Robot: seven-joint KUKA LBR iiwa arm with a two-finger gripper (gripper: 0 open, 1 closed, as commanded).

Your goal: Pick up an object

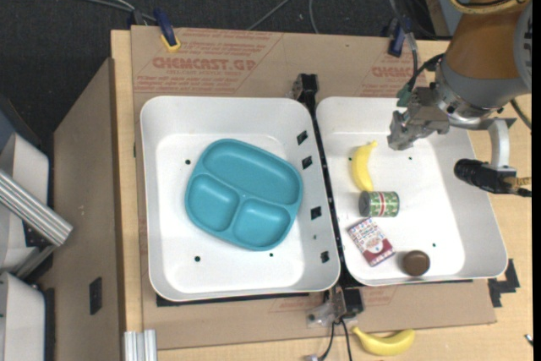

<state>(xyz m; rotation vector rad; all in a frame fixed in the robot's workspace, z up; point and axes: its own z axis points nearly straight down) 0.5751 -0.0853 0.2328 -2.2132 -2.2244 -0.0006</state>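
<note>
Fingers (399, 139) hang near the banana (363, 167), their gap indistinct.

Red print on the cardboard sheet (211, 55) under the bins seems to read "CHEMCAST GP".

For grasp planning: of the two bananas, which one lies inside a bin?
The banana in the right bin, above the green can. The other banana lies outside, on the cardboard below the bins.

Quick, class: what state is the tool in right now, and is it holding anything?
Tool: over the right bin, near the banana; open or shut cannot be told, nothing seen held.
</note>
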